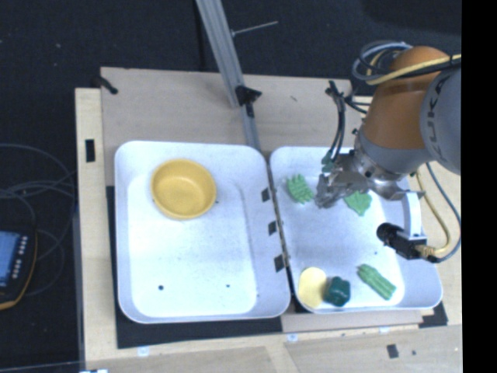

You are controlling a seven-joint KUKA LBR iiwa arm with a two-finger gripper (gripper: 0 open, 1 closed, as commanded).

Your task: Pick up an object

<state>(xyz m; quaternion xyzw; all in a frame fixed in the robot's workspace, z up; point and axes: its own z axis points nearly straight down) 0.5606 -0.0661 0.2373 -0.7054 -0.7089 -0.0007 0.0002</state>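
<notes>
The gripper [326,195] is being positioned low over the upper part of the right bin [342,243], between two green pieces. Whether it is released or clenched cannot be told. One green piece [299,189] is lying just left of the gripper; a second [359,203] is lying just right of it, partly covered by the wrist. Nothing is being seen held. For a sound pick, one piece is to be chosen and the gripper centred over it, not over the gap. Nearer the front wall of this bin, a yellow disc [311,284], a dark green block [338,291] and a green bar [377,280] are lying untouched. A yellow bowl [183,189] is resting in the left bin [194,286].
</notes>
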